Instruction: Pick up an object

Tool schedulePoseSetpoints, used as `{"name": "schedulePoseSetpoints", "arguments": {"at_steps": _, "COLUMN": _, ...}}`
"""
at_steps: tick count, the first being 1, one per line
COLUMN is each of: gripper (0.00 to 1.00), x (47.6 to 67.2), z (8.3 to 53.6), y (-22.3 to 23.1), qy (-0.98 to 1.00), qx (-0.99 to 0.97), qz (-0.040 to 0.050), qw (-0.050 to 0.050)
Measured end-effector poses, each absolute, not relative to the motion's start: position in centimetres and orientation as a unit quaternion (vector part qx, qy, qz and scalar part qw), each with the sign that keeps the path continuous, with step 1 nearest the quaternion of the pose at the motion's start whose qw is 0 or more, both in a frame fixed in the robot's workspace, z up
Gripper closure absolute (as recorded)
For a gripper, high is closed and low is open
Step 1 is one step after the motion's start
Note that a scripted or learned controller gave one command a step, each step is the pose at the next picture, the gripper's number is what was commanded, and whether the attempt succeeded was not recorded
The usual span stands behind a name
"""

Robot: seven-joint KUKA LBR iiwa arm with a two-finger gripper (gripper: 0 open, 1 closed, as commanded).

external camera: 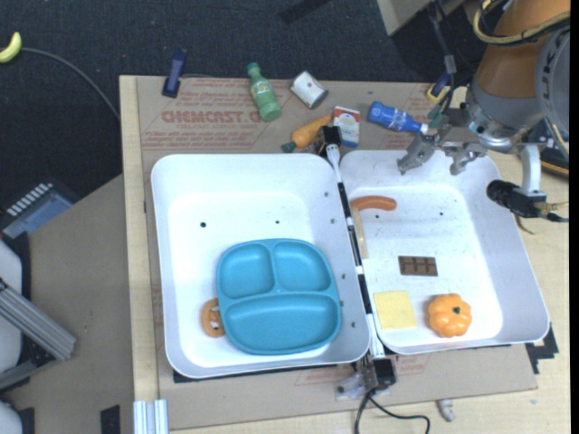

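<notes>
Partly hidden pretzel (211,318) under plate (276,295)

The grey arm reaches in from the right, its claw (440,159) spread open, gripping nothing.

The gripper (441,156) hangs over the far edge of the right bin (507,269). Nearer the camera than it and to its left, a sausage (374,204) lies in that bin; the chocolate bar (418,266) lies further forward, almost straight in front of the gripper, and past that the cheese slice (395,310) and the pumpkin (450,316) sit side by side, the pumpkin on the right. Far to the gripper's left, the left bin (181,206) holds a divided plate (276,294) with a pretzel (212,318) tucked against its left edge. Behind the bins, left of the gripper, a bottle (395,117), a carton (345,126) and a second bottle (264,93) lie on the bench (145,116)
</notes>
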State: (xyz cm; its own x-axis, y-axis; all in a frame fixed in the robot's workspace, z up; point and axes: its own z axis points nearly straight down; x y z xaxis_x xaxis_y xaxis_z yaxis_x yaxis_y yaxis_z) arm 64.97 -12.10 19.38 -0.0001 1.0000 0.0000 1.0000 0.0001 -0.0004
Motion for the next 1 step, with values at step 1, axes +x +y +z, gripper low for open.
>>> {"name": "schedulePoseSetpoints", "arguments": {"at_steps": 1, "gripper": 0.00, "x": 60.16, "z": 14.43, "y": -13.29, "qy": -0.707, "qx": -0.707, "qz": 0.0005, "qw": 0.000}}
